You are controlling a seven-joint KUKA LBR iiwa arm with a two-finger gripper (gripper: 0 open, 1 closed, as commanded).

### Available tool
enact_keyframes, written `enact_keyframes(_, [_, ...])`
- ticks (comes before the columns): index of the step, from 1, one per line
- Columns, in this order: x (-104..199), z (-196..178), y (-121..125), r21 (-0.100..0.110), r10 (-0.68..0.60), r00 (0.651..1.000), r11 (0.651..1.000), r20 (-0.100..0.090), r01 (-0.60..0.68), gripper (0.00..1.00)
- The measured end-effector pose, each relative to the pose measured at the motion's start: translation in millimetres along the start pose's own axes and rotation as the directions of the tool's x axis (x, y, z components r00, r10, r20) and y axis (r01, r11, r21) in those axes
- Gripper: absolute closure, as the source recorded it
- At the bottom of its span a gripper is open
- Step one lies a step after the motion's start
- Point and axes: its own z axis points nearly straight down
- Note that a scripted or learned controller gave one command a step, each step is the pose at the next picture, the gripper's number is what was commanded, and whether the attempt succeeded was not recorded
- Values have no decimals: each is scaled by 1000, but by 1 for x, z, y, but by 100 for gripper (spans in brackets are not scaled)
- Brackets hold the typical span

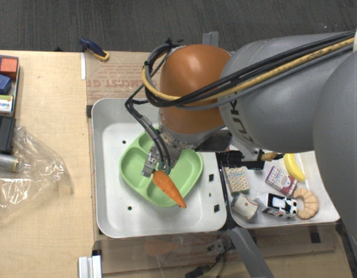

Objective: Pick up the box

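the bulky grey arm (283,91) hides much of both white bins. the gripper (152,165) hangs over the left bin (109,213), above a green divided plate (135,172) bearing a tapered orange carrot (168,188); i cannot tell how its claw stands. the small patterned box (238,180) lies in the right bin (326,213), near a banana (294,167) and what seems a croissant (309,204).

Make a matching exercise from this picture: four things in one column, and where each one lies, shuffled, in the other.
Things:
1. carrot
2. banana
3. blue clamp
4. clear plastic bag

Places:
A. right bin
B. on the green plate
C. bench, left of the bins
D. cardboard behind the left bin

Pairs: 1-B, 2-A, 3-D, 4-C
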Motion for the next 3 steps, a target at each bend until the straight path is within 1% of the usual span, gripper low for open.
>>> enact_keyframes(1, [15, -32, 0, -1, -385, 923, 923, 1, 385, 100])
enact_keyframes(2, [-19, 14, -103, -1, -676, 737, 737, -2, 676, 100])
enact_keyframes(3, [-50, 27, -16, -2, -792, 611, 611, 2, 792, 100])
